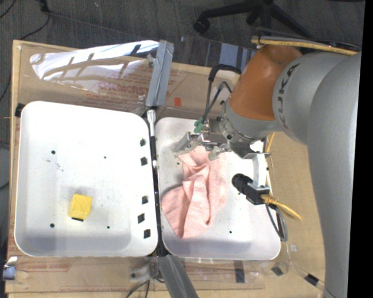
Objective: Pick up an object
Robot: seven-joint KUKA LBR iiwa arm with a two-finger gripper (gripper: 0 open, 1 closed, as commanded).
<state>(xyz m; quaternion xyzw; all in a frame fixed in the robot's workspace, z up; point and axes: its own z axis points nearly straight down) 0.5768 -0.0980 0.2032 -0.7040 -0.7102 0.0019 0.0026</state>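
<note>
Under gripper (202, 144): pink cloth (196, 193), touching.

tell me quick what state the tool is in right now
Tool: right over the top edge of the pink cloth in the right bin; open, shut or gripping cannot be told from this view.

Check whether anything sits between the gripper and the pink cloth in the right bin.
Nothing visible does. The gripper is right at the upper end of the pink cloth in the right bin. The yellow block lies apart in the left bin.
</note>
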